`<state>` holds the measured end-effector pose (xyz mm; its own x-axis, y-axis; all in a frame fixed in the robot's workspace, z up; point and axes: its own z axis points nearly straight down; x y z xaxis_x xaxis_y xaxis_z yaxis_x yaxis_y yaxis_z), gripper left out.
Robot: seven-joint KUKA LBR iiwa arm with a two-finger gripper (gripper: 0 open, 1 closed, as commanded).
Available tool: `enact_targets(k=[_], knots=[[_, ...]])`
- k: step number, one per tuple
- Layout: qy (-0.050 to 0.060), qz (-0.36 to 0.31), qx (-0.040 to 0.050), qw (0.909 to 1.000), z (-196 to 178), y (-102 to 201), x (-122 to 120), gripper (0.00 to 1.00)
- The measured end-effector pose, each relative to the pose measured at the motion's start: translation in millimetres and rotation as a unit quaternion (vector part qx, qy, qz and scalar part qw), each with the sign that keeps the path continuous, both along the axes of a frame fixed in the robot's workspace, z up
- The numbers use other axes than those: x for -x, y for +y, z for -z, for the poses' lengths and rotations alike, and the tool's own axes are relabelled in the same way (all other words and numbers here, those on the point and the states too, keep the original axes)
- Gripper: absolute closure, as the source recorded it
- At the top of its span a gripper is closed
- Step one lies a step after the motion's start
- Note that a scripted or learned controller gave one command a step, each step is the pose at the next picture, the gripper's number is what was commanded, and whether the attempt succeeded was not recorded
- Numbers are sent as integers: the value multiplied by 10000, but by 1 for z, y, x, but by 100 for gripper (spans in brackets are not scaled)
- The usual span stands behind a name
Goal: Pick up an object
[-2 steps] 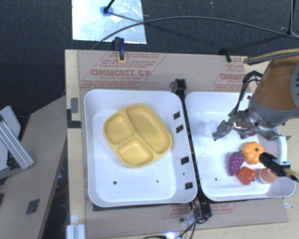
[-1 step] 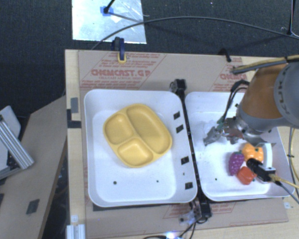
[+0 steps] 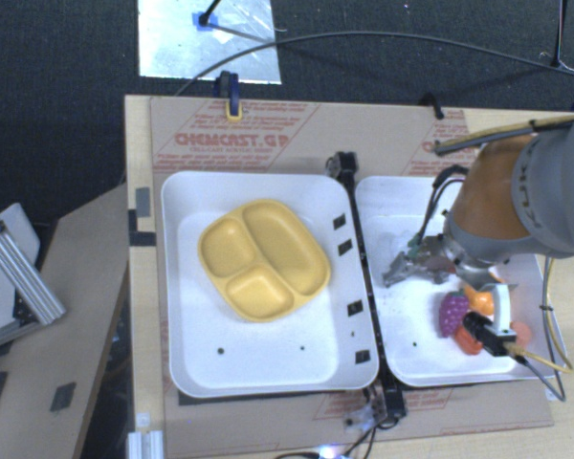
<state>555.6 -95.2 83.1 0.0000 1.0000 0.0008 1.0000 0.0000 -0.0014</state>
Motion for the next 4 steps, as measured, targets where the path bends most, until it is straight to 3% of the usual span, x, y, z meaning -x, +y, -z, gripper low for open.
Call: enact_targets(k=[1, 3, 4], knots=[[-21, 6, 6, 10000, -12, 0, -1, 100], [-47, -26, 10, 10000, -139, 6, -5, 100], [-41, -28, 9, 10000, -185, 6, -7, 100]])
